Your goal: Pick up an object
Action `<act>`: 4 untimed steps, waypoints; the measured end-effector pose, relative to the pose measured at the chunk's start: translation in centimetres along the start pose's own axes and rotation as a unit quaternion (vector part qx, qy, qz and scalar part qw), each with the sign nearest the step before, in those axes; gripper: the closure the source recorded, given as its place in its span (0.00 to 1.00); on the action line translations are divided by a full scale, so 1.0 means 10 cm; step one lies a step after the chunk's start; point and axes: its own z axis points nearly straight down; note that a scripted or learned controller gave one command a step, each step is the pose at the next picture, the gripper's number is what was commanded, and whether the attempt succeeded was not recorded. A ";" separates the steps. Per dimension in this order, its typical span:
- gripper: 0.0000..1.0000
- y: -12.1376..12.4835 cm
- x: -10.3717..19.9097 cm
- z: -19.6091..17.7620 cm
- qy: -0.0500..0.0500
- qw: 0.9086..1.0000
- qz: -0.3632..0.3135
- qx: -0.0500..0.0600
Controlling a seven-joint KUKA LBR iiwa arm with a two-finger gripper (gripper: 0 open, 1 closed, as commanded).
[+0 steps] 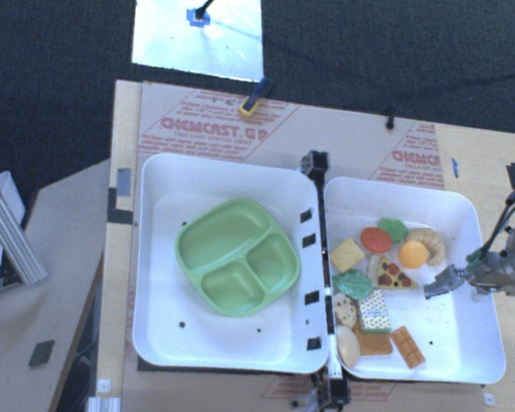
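Toy foods lie in the right white bin (pixel 469 357): a red tomato (pixel 376 240), an orange (pixel 413 254), a croissant (pixel 431 236), a yellow cheese wedge (pixel 347 254), a pizza slice (pixel 394 275), a green leaf (pixel 353 284), a patterned carton (pixel 375 312) and a brown wafer (pixel 407 346). My gripper (pixel 448 280) reaches in from the right and hangs low over the bin's bare floor. It is just right of the pizza slice and below the orange, and nothing is visibly held.
The left white bin (pixel 151 326) holds a green divided plate (pixel 237 257). A black divider with clips (pixel 317 270) runs between the bins. Bare floor lies at the right bin's lower right. A metal frame (pixel 1 230) stands at the far left.
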 end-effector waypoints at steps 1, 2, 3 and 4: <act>0.00 0.03 0.01 -0.07 -0.002 1.000 -0.002 -0.007; 0.00 0.01 0.01 0.55 -0.001 1.000 -0.002 -0.005; 0.00 0.02 0.01 1.07 -0.001 1.000 -0.002 -0.006; 1.00 0.03 0.01 0.94 -0.002 1.000 -0.002 -0.008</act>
